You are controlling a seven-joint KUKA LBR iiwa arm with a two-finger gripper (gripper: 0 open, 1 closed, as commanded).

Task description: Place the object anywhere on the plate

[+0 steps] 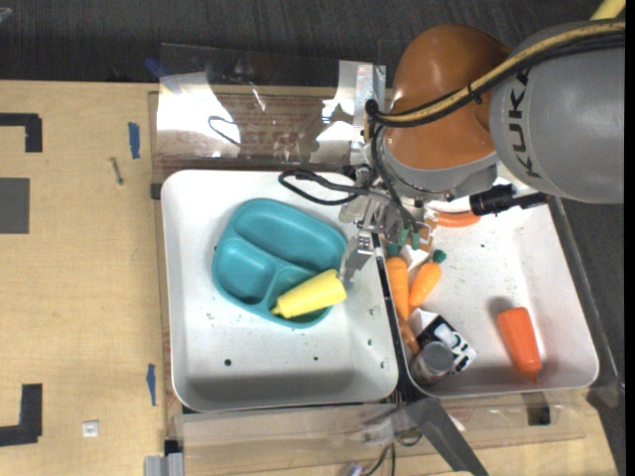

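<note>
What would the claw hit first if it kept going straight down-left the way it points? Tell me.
Most likely the yellow object: the claw points at it, right beside its upper right end, where it lies on the teal plate's rim. Depth is unclear from above, so it may already be touching.

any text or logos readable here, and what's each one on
"KU": white letters on the grey arm link at right; the rest of the word is cut off by the frame.
Black-and-white object in the right bin: its markings are too small to read.
</note>
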